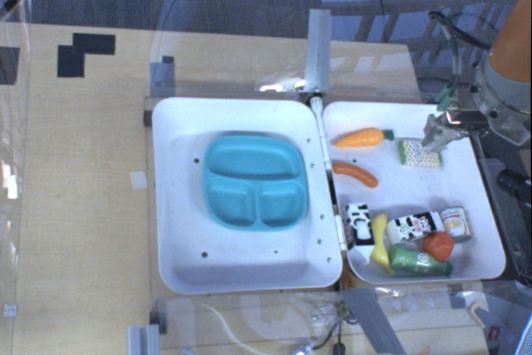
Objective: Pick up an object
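At the frame's right, the grey two-finger gripper (435, 134) hangs over the small green-speckled sponge block (418, 153), seemingly lining up; whether its fingers are parted is unclear.

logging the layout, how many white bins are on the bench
2, side by side: the left bin holds a blue tray; the right bin holds the toy food.
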Available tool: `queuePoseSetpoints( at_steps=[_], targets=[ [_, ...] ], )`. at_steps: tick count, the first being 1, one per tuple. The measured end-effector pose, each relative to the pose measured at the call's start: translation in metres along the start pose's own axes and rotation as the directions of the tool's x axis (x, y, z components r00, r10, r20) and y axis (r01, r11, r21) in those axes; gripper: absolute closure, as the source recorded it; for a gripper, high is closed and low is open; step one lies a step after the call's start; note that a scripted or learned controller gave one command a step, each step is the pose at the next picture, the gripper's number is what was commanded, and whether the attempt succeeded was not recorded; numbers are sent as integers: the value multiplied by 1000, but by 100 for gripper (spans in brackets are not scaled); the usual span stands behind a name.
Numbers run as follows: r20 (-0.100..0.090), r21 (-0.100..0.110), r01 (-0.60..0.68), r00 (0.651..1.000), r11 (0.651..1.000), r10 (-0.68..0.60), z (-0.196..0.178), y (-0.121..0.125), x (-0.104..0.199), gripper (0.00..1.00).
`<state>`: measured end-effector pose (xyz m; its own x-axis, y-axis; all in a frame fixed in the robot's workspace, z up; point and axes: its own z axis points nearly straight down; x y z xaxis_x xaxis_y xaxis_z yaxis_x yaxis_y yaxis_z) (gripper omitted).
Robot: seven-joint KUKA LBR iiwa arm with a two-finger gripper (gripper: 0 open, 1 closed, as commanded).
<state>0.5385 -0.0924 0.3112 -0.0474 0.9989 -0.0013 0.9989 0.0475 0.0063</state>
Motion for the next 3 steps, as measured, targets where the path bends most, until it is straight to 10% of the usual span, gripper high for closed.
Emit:
queuePoseSetpoints(
  at_steps=[1, 2, 3],
  targets=[
    [-1, 3, 25, 1000, 1000, -25, 33, 22, 22, 100],
    [0, 0, 117, 993, 993, -117, 18, -19, 0, 100],
    [1, 5, -383, 924, 924, 383, 29, -50, 23, 100]
  ],
)
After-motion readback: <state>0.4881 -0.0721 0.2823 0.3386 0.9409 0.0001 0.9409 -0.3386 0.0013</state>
